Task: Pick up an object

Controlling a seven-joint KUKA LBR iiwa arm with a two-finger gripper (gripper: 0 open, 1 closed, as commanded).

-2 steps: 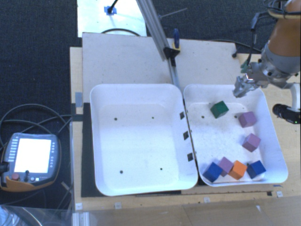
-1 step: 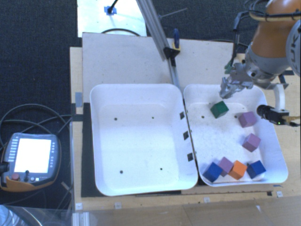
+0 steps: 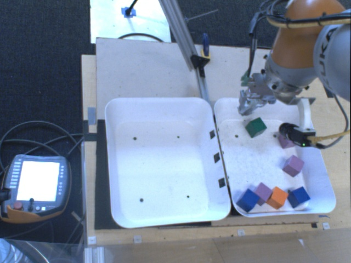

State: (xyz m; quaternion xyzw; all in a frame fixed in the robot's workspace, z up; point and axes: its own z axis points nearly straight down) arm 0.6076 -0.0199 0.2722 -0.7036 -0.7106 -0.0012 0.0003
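So far we have lifted nothing: our gripper [image 3: 248,106], its grip state unclear, hangs just above the green cube [image 3: 255,127] in the right bin [image 3: 328,186].

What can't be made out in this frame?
- Pincer: fingers too small and blurred to tell their state, or whether they touch the green block.
- Purple block near the right bin's far side: partly covered by a black cabled part.
- Arm: cut off by the right edge.
- Pendant screen: washed out white.
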